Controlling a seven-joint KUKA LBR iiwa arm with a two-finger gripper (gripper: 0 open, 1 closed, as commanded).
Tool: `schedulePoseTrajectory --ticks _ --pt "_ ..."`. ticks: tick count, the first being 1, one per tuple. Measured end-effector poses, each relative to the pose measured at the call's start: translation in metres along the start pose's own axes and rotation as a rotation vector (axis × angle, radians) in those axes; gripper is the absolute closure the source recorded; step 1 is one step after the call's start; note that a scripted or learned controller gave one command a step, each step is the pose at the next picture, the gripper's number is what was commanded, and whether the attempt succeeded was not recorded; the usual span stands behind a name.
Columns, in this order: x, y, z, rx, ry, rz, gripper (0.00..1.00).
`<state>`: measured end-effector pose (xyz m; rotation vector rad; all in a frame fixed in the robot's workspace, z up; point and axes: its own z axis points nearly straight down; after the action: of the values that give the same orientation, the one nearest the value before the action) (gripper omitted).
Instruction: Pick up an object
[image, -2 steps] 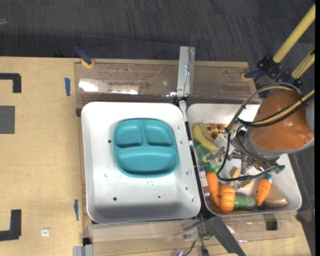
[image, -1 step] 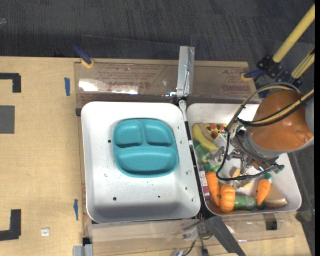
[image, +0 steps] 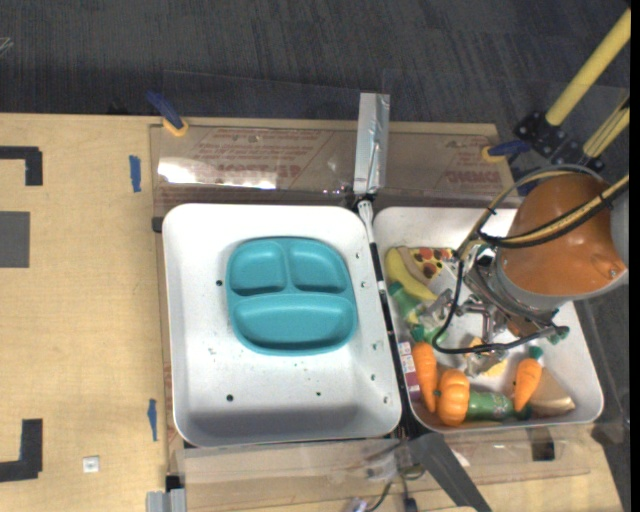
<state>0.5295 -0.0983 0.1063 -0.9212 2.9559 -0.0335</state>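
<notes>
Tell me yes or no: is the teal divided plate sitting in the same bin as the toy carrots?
No: the teal divided plate lies in the left bin, while the toy carrots lie in the right bin beneath the arm.

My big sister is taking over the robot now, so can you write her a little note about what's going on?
Gripper: down low in the right bin, over the pile of toy food. Whether its fingers are open or shut cannot be told from here, and no item is seen held.
Things: the right bin holds a banana, a carrot, a small orange pumpkin and another carrot. The left bin holds a teal divided plate.
Done: the arm has reached the pile.
Left: grasp one item and lift it clear.
</notes>
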Motion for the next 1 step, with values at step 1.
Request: schedulePoseTrajectory --ticks 1 --pt "0.0038 0.0070 -0.0006 0.005 -0.010 -0.011 0.00"
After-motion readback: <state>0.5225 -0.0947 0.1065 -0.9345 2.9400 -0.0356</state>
